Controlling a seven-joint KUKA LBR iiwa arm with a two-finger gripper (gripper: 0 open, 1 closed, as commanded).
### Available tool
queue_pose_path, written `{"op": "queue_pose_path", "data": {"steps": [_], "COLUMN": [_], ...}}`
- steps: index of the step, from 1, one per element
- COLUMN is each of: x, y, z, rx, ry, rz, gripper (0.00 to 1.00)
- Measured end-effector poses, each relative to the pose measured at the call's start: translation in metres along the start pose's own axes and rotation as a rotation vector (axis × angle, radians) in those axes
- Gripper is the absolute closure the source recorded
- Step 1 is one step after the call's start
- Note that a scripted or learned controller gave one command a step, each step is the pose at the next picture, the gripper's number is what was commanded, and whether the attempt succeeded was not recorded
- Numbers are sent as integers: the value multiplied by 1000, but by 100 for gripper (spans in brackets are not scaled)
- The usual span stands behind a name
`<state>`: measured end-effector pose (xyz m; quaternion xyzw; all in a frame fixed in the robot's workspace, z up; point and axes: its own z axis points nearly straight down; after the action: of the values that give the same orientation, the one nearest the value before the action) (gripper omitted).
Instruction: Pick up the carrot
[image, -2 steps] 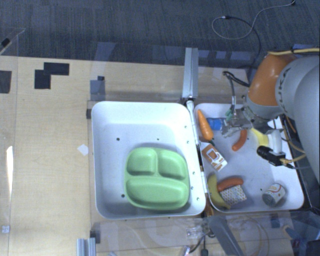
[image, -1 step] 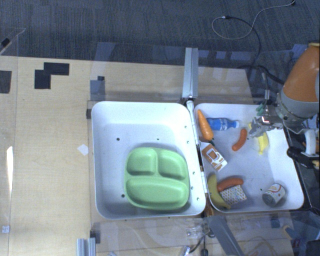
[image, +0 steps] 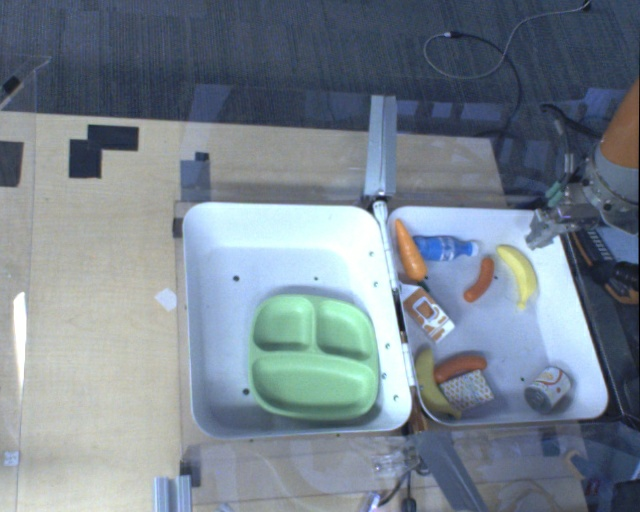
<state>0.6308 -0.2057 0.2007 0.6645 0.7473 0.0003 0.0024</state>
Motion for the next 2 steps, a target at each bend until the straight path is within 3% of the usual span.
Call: {"op": "queue_pose_path", "data": {"steps": [1, 2], "x": [34, 35], "y": [37, 40], "z": [0, -10], "rx": [-2, -6], "ry": [0, -3], "rz": [-228, -235], "gripper": [100, 100]}}
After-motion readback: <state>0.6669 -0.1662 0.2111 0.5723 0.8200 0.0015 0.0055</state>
